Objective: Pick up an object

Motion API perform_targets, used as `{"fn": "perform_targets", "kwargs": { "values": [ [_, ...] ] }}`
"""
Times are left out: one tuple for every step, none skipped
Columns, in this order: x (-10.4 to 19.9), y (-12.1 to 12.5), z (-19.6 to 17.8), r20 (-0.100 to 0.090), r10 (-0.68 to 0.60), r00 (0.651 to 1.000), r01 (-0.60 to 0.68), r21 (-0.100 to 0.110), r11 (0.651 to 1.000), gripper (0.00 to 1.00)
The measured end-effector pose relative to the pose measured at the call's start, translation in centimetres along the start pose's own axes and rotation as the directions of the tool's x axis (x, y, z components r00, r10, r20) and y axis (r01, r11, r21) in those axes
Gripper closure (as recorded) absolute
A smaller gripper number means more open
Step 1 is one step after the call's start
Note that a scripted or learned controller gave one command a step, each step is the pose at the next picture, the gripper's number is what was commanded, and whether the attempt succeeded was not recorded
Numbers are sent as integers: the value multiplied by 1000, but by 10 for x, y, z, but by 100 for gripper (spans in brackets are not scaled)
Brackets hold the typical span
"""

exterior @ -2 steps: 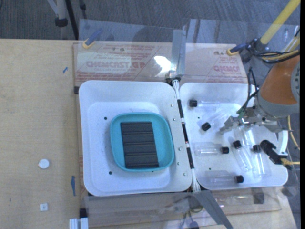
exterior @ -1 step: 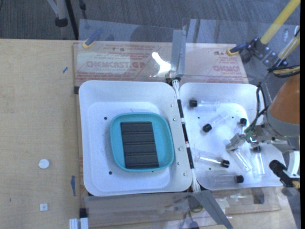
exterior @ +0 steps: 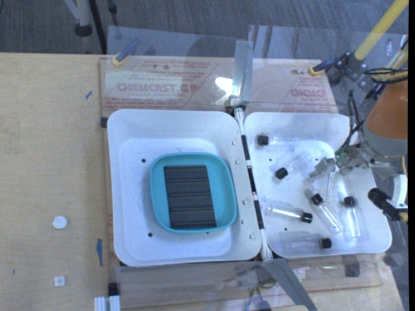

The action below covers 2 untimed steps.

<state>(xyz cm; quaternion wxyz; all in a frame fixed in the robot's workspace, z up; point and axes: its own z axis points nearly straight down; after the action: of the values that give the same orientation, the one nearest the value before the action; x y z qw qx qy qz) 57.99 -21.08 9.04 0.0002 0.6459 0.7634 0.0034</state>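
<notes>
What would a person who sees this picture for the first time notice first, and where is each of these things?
The eye goes first to the teal tray with a dark ribbed block in it, lying in the middle of the left bin. Next come the clear vials with black caps, scattered across the right bin. At the right edge, the arm's orange band stands above the gripper, which reaches over the vials.

A pale wooden tabletop [exterior: 45, 141] carries two white bins [exterior: 123, 173] side by side, with a small white disc [exterior: 59, 223] near its left edge.
</notes>
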Motion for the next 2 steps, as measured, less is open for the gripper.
{"fn": "perform_targets", "kwargs": {
  "values": [
    [33, -19, 3, 5, 9, 1000, -9, 0, 1000, 0],
    [11, 34, 3, 7, -15, 1000, 15, 0, 1000, 0]
  ]
}}
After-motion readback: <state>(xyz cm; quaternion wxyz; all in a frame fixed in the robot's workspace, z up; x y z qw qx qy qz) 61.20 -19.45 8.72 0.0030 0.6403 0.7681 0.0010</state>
